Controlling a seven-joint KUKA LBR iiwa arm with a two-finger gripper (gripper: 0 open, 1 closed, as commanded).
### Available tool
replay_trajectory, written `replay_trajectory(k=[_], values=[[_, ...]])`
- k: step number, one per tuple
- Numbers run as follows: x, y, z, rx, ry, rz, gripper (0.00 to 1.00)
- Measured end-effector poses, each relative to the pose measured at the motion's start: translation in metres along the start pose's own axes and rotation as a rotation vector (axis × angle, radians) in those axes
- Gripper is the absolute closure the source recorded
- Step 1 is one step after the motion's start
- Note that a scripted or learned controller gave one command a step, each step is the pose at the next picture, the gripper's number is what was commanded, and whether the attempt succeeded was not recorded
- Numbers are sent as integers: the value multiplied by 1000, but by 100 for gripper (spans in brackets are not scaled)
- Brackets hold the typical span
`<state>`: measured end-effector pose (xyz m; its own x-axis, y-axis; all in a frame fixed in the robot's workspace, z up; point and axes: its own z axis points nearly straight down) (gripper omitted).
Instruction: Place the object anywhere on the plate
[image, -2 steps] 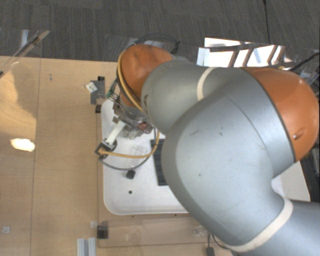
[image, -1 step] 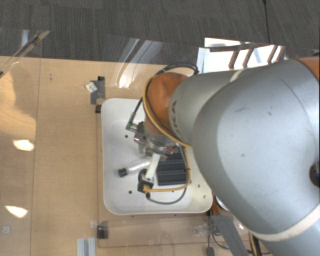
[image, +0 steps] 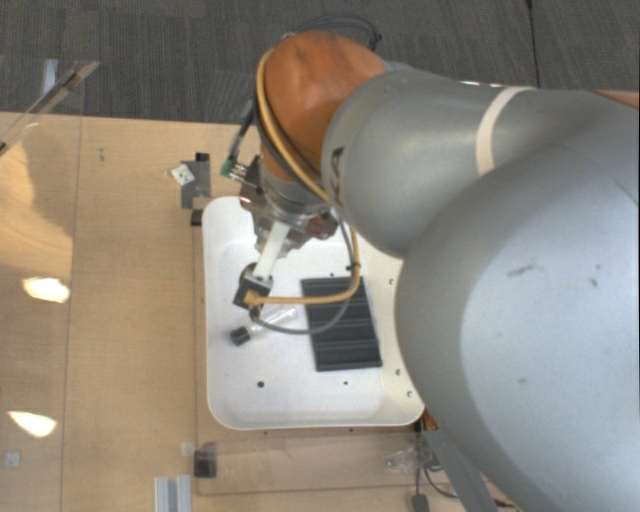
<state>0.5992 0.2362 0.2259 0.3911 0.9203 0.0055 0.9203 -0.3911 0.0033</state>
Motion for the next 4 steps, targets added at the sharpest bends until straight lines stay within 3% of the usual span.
replay_trajectory(k=[1,2,3,4], values=[[19,52,114,5,-7,-38,100],[-2,13,135,-10,2,-760,100],[-38,-44,133,-10,6,-651,100],[-132,-53,102,1,-1,-936,100]])
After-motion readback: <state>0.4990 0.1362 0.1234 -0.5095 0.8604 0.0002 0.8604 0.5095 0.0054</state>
